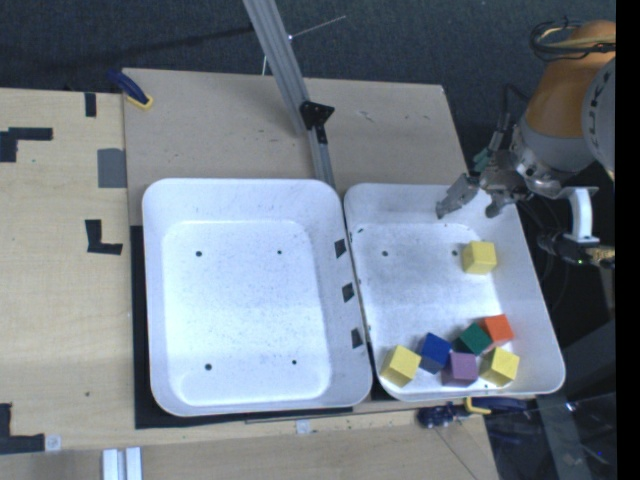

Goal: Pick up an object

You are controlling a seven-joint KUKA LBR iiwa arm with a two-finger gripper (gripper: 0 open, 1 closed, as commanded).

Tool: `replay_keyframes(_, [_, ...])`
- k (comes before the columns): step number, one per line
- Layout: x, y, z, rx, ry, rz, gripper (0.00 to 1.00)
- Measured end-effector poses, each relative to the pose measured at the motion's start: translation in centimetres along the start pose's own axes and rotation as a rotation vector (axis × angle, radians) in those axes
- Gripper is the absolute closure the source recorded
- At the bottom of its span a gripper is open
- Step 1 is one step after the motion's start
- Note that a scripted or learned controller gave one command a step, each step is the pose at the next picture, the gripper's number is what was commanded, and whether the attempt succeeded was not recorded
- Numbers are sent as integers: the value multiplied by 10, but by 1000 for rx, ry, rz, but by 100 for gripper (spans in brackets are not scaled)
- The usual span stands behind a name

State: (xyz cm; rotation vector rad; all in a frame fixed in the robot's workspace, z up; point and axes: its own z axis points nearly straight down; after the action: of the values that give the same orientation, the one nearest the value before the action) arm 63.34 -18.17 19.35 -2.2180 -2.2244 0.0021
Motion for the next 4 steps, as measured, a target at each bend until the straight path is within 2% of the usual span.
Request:
replay_keyframes(1, [0,0,0,1,-1,0,0])
replay_keyframes(3, [10,0,104,6,0,1,0])
replay_keyframes(4, [11,2,90,1,0,-1,100])
